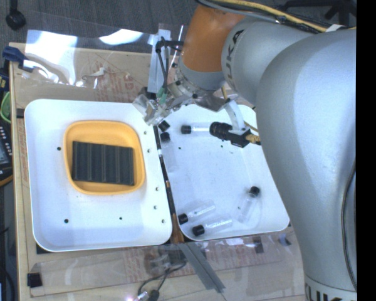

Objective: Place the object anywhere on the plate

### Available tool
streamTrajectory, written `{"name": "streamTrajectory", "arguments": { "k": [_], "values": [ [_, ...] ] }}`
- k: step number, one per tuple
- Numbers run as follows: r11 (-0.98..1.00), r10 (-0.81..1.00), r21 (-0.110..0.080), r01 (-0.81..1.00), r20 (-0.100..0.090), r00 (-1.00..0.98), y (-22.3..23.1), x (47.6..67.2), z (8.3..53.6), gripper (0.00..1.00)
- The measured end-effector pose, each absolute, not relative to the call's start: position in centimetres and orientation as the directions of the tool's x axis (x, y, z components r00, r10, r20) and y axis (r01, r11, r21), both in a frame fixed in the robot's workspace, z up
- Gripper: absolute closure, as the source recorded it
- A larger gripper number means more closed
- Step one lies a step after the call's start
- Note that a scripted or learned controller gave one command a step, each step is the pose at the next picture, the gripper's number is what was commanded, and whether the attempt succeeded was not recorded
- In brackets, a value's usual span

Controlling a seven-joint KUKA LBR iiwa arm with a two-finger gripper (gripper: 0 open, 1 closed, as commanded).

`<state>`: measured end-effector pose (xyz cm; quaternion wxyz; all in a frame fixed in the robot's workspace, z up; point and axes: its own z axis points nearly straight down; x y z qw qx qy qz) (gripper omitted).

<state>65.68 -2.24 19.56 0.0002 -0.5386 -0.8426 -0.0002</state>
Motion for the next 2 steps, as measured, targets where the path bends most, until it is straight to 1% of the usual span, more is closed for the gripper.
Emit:
{"name": "streamTrajectory", "arguments": {
  "k": [1,2],
  "values": [
    [0.555,0.832,-0.003,0.832,0.003,-0.555,0.88,63.06,19.12,1.00],
    [0.555,0.832,-0.003,0.832,0.002,-0.555,0.87,63.06,19.13,0.00]
  ]
}}
